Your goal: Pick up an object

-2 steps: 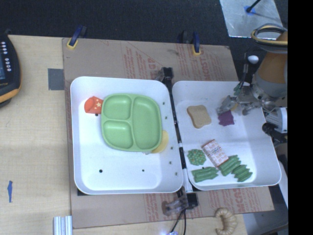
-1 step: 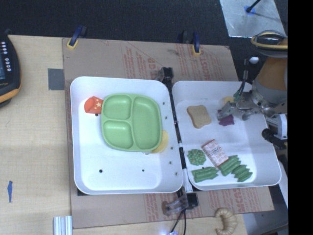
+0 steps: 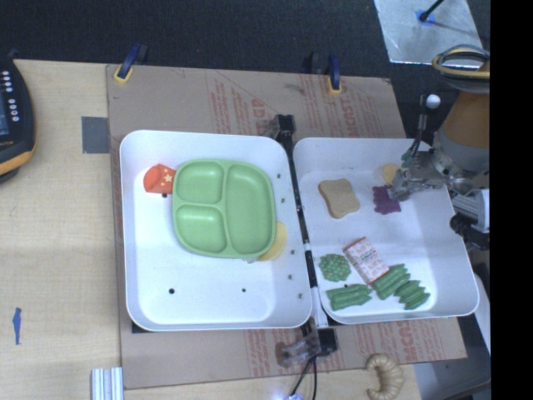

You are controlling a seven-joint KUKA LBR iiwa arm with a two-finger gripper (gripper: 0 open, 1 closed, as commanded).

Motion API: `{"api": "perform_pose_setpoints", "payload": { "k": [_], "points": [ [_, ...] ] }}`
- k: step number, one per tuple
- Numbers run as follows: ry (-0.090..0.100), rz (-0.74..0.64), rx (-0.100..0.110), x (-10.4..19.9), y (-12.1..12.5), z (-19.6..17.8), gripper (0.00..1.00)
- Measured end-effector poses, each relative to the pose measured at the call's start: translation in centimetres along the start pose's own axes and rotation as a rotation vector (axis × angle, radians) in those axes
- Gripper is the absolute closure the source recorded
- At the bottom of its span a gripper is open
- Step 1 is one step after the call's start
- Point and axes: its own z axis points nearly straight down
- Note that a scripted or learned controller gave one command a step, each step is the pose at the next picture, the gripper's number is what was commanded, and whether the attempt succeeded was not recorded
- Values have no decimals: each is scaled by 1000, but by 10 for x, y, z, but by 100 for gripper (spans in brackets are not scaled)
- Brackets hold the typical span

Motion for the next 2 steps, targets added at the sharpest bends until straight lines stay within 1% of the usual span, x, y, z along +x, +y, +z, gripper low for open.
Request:
{"api": "perform_pose_setpoints", "payload": {
  "k": [1,2],
  "points": [
    [0,0,0,0,0,0,0],
    [2,1,4,1,-13,13,0]
  ]
}}
